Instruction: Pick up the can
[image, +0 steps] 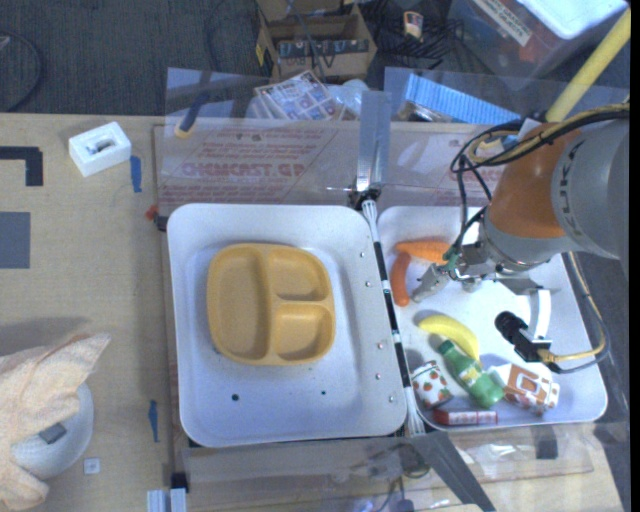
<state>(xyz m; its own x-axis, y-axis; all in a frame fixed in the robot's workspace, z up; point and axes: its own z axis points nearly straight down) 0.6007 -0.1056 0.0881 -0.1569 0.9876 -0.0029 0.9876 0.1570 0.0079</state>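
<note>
Two-finger gripper (432, 283) hangs low in right white bin (590, 395), fingers apart, nothing between them, by orange carrot-shaped toy (410, 262). Small patterned can (430, 383) lies near bin's front-left corner, untouched, reachable from above.

The divided plate (270, 303) sits in the left bin (200, 400); the right bin (590, 395) holds the rest. There the banana (448, 329) lies behind the bottle (468, 372); the can (431, 383) stands left of the bottle; the carton (531, 387) lies to its right.
</note>
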